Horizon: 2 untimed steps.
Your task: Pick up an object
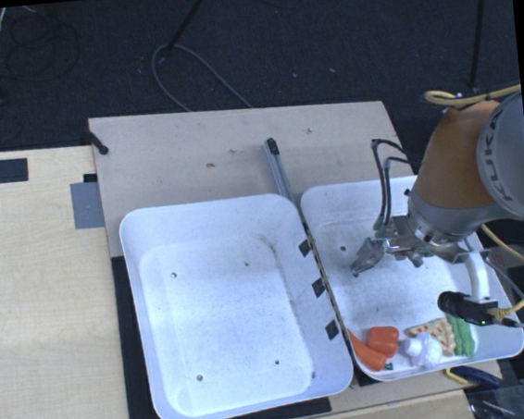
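My gripper [368,259] hangs over the middle of the right bin [336,207], pointing left above bare white floor, with nothing seen in it. Several small objects lie packed along that bin's near edge. They include an orange-red piece [380,343], a white lump [417,352], a tan patterned item [431,331] and a green item [462,333]. All of them sit below and to the right of the gripper, apart from it. The arm's orange band [451,170] and grey wrist cover the bin's right side.
The left bin [134,228] stands beside the right one, their rims meeting along black clips [318,287]. A grey rod [278,167] lies on the board behind the bins. A black fitting with a yellow cable [473,308] hangs off the arm over the objects.
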Each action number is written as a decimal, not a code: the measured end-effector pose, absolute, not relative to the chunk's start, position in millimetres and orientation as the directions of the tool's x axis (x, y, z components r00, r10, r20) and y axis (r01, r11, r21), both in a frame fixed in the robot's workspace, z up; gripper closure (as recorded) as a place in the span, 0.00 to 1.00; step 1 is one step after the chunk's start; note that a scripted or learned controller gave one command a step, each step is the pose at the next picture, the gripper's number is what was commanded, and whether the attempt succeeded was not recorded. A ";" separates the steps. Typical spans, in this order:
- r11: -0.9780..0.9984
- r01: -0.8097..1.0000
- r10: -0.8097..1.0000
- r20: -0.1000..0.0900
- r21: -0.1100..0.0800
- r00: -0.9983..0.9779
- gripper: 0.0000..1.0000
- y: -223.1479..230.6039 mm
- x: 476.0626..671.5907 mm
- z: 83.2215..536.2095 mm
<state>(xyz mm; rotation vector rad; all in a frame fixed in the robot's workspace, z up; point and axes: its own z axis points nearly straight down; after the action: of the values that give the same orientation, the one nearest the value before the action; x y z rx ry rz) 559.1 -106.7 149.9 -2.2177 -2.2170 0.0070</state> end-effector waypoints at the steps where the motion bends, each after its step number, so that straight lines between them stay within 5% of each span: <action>1: 0.003 1.000 1.000 0.001 0.001 -0.003 0.00 -49.8 499.6 188.2; 2: 0.006 1.000 1.000 0.002 -0.001 -0.006 0.00 44.0 514.8 186.3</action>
<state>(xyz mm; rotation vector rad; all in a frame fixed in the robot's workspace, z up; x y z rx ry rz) 514.8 44.0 186.3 -2.2129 -2.2272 -0.0009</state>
